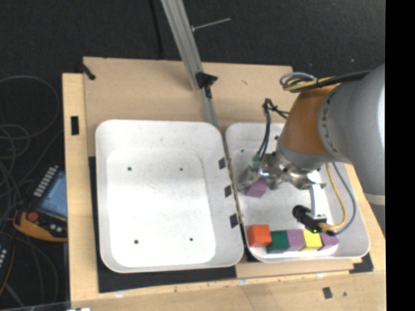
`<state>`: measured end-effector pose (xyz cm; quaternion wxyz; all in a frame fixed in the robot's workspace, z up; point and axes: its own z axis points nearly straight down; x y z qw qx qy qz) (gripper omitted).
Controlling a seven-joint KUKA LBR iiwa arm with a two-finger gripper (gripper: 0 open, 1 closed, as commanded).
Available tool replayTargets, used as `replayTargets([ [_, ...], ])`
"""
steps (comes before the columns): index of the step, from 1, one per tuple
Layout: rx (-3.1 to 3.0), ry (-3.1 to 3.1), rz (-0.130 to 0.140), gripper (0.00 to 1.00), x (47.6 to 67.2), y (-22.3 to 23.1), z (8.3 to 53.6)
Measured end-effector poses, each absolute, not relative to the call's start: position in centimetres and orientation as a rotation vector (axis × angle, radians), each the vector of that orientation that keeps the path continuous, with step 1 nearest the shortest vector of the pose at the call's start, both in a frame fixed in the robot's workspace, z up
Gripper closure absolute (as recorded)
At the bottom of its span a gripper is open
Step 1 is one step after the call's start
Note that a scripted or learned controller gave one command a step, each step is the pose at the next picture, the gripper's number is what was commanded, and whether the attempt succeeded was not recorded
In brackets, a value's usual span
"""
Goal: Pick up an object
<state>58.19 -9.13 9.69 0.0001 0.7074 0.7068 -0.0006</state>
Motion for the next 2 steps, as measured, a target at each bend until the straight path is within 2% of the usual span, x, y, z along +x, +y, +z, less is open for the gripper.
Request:
replayTargets([
  [1, 2.224, 2.212, 0.004, 1.0, 58.4, -9.2, 10.8],
  [2, 2.206, 2.229, 0.015, 1.0, 63.5, 0.6, 20.2],
])
